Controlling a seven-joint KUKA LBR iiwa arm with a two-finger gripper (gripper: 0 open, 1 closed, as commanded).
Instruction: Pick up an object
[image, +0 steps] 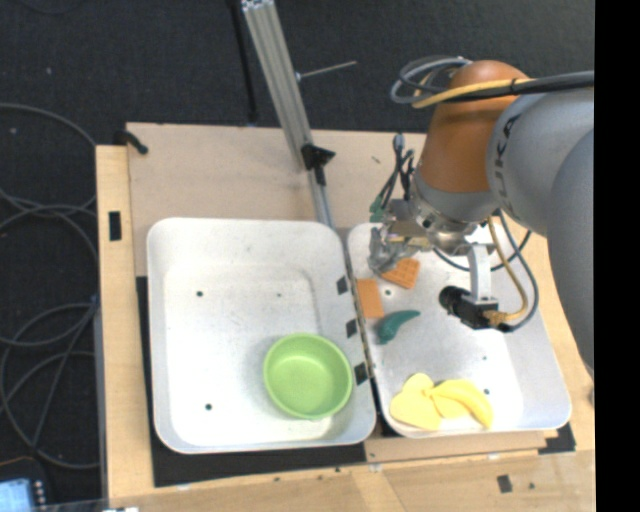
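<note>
Gripper (392, 252) low at right bin (520, 385) back-left corner, over orange block (402, 272); fingers' opening can't tell, possibly straddling it. Centre on block, close squarely, lift straight.

Matt white plastic bins (180, 300), glossy green plastic bowl (307, 375), bare wooden bench (220, 170), ribbed metal rail (285, 85).

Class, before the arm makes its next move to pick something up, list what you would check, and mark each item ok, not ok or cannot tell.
1. Objects available in the right bin: orange pieces, teal piece, yellow pieces: ok.
2. Gripper positioned over the right bin's far left corner: ok.
3. Object seen between the jaws: cannot tell.
4. Orange pieces away from the bin wall: not ok, they lie near the divider.
5. Green bowl clear of the arm, in the left bin: ok.
</note>
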